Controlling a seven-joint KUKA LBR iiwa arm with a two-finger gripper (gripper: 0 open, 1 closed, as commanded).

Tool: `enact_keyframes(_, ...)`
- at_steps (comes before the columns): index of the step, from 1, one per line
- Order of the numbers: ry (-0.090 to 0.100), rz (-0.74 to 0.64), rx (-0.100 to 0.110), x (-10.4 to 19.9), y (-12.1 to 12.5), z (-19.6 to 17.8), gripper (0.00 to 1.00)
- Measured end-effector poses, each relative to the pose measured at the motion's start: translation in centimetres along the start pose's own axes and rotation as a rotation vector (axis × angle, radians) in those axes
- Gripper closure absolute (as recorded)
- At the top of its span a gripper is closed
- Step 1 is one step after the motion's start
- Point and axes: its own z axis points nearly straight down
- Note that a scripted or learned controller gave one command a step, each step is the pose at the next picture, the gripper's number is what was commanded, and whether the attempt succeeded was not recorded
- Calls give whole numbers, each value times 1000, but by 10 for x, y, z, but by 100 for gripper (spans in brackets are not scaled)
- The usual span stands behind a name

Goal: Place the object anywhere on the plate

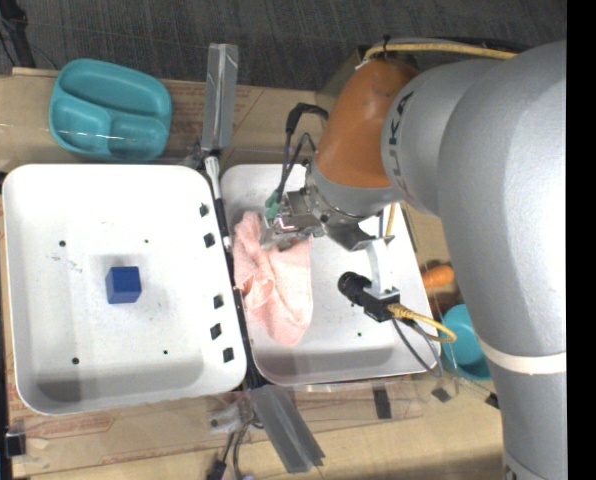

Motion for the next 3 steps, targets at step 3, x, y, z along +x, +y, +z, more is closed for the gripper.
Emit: enact_keyframes(3, -2, 295, -1, 184, 22, 15, 100)
